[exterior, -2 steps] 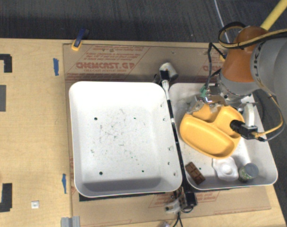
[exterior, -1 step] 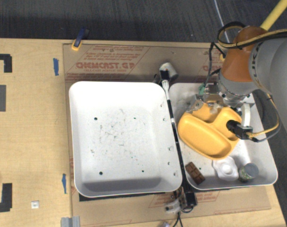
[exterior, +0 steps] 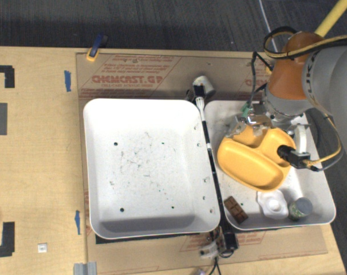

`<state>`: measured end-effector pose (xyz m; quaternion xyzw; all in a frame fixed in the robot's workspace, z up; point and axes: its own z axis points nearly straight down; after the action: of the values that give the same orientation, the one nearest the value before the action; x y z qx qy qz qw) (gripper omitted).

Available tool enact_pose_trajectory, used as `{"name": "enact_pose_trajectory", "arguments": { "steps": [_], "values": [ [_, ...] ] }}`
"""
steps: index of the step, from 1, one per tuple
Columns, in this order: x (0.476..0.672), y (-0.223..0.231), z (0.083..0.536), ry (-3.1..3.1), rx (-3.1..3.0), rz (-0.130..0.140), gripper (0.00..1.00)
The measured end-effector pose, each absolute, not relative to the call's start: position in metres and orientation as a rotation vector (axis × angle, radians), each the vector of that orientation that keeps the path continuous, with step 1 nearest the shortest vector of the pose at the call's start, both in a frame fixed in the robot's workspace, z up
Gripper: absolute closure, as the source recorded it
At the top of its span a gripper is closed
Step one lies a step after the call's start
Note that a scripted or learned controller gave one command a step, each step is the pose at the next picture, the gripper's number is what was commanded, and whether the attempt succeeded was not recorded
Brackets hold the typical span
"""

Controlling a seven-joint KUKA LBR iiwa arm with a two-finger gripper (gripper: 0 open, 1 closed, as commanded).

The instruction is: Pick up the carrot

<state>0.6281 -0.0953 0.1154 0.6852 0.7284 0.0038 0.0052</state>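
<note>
Carrot position: we cannot tell. Nothing among the items recorded below can be identified as it with certainty.

We find the gripper point(exterior: 249, 122) over the rear part of the right bin point(exterior: 321, 189), directly at the upper end of a large yellow rounded object point(exterior: 251, 166). Whether it touches that object cannot be judged from this angle. We cannot tell the gripper's state, wide or narrow, nor whether it holds anything.

The yellow object lies across the middle of the right bin. Toward the front of that bin we note three smaller items: a brown block point(exterior: 235, 209) at the left corner, a white piece point(exterior: 272, 204) beside it, and a grey-green cylinder point(exterior: 300, 208) just right of the white piece.

The left bin point(exterior: 145, 165) shows faint scuff marks and a few dark dots on its floor. A thin black rod with a white head point(exterior: 202, 87) runs along the seam between the two bins.

Both bins sit on a cardboard sheet point(exterior: 133, 76). A blue and yellow clip point(exterior: 96, 46) lies at its rear left corner.
</note>
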Motion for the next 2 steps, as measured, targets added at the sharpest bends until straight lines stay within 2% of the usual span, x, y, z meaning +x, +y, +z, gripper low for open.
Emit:
{"name": "enact_pose_trajectory", "arguments": {
  "steps": [2],
  "values": [
    [0.6277, -0.0953, 0.1145, 2.278, 2.148, 0.012, 0.00]
  ]
}}
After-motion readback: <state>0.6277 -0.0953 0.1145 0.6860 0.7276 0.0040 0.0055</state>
